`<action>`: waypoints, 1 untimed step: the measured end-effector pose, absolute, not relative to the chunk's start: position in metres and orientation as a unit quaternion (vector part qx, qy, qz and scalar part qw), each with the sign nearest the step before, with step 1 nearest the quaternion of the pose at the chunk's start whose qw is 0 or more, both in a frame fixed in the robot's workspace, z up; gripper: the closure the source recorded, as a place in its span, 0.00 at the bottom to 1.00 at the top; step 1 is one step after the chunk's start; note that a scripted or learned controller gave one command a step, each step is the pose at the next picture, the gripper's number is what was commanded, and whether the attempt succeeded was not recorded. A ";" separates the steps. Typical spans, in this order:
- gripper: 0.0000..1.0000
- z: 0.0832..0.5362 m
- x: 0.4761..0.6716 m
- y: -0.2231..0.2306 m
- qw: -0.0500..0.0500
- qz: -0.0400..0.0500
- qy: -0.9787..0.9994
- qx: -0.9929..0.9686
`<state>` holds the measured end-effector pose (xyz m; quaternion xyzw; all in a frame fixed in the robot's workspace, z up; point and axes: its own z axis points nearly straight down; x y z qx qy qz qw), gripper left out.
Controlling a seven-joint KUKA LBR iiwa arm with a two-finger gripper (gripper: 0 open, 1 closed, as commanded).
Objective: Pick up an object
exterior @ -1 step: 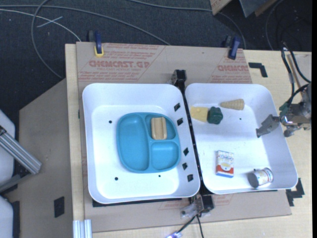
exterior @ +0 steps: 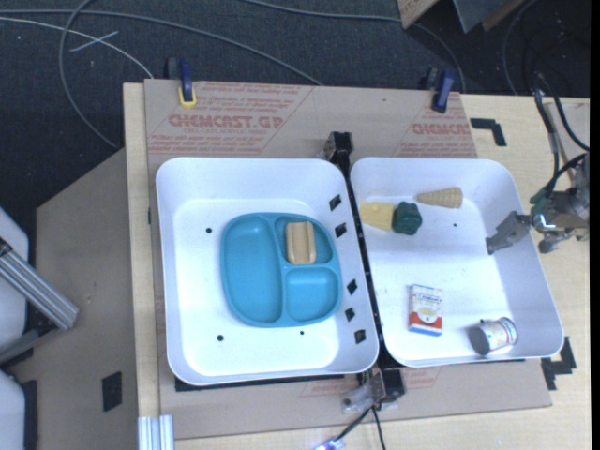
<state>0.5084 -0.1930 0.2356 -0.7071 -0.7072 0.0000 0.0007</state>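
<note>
The gripper [exterior: 511, 232] is hovering at the right bin's [exterior: 525, 293] edge (its grip state unclear), nothing lifted yet.

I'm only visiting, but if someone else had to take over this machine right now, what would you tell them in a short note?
Hand: at the right edge of the right bin, low over the rim, with nothing seen between its fingers; open or shut cannot be told.
Right bin: yellow wedge touching a green lump, cone, small carton, small can lying on its side.
Left bin: blue divided plate with a tan block in its upper right compartment.
Done: nothing lifted yet.
Left: grasp and raise one object.
</note>
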 end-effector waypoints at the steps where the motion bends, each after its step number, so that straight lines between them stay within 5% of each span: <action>1: 0.00 0.190 0.513 -0.198 0.003 0.001 -0.707 -0.707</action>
